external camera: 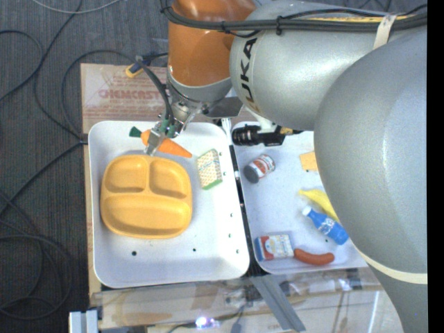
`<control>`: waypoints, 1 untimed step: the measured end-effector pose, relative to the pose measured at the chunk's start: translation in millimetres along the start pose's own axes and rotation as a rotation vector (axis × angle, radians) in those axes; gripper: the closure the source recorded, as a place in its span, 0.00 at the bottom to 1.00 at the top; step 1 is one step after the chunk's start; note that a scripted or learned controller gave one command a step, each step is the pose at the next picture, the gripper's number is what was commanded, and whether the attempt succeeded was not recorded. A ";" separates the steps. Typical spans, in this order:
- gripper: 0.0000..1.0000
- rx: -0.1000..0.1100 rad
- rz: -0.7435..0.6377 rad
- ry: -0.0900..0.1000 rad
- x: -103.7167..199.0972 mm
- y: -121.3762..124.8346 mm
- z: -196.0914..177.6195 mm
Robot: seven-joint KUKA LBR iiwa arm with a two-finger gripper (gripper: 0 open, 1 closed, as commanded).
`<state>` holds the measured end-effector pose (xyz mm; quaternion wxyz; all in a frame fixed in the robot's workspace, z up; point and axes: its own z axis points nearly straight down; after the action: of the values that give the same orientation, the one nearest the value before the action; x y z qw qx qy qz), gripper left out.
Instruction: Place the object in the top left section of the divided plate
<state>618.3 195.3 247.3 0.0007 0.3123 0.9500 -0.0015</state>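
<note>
The yellow divided plate (146,194) lies in the left bin (208,255), with two small sections on its far side and one long section nearer the camera. An orange toy carrot (173,148) with a green top (136,132) lies just beyond the plate's far edge, touching or overlapping the rim. My gripper (159,139) comes down from the orange wrist band right onto the carrot's middle, above the ridge between the two far sections. The gripper body hides how it meets the carrot.
A tan waffle-like piece (209,168) with a green edge lies right of the plate. The right bin (277,207) holds a can (259,167), a yellow slice (309,161), a banana (320,201), a blue bottle (326,226), a small box (274,246) and a sausage (313,257). The arm covers the upper right.
</note>
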 end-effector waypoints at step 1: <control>1.00 0.000 -0.026 -0.001 -19.1 7.9 -14.3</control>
<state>638.3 190.3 261.6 0.0011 0.3000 0.9539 -0.0018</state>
